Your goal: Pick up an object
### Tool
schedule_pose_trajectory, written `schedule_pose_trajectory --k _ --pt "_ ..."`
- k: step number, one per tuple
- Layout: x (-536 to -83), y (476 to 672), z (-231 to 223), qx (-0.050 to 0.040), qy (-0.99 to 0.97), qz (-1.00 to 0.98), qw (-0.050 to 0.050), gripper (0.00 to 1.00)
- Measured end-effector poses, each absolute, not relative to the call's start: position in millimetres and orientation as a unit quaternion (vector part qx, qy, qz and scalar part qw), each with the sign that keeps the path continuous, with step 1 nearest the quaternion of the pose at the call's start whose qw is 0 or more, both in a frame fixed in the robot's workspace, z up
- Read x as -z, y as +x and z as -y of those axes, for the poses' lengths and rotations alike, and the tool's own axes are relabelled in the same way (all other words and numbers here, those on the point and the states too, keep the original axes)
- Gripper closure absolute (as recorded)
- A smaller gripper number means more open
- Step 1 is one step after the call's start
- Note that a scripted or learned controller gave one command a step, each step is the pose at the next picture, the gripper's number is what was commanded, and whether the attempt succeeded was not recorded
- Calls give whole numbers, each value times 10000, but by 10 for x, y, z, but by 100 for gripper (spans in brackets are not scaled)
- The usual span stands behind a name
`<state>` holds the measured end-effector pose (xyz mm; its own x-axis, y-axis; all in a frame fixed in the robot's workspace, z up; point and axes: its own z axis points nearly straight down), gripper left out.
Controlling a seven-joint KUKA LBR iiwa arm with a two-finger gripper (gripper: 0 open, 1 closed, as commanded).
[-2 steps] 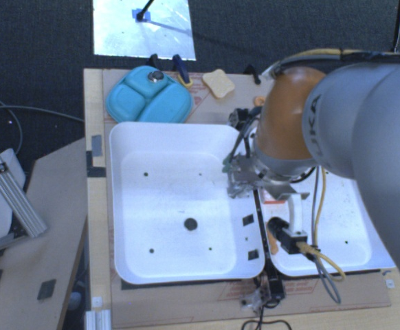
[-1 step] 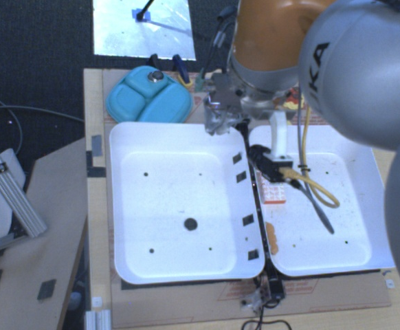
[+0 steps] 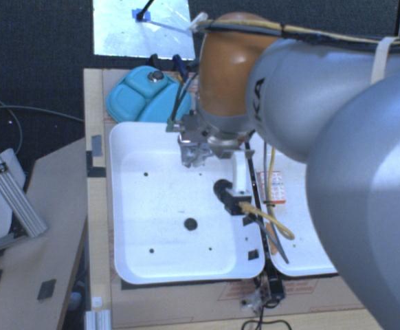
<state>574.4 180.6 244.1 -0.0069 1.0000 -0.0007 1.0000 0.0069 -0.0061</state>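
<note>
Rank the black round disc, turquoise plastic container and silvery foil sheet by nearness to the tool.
1-2. Black round disc, in the left bin, and turquoise plastic container, behind it: too close to call.
3. Silvery foil sheet, far back.

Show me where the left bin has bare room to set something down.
In the left bin, bare floor runs along the left wall and front rim, around the small dark disc. Crowded at the back right, under the gripper.
</note>
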Motion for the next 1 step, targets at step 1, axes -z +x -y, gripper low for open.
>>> schedule_pose_trajectory --k 1 --pt "-2607 5761 -1794 13 -7029 7113 -6 100"
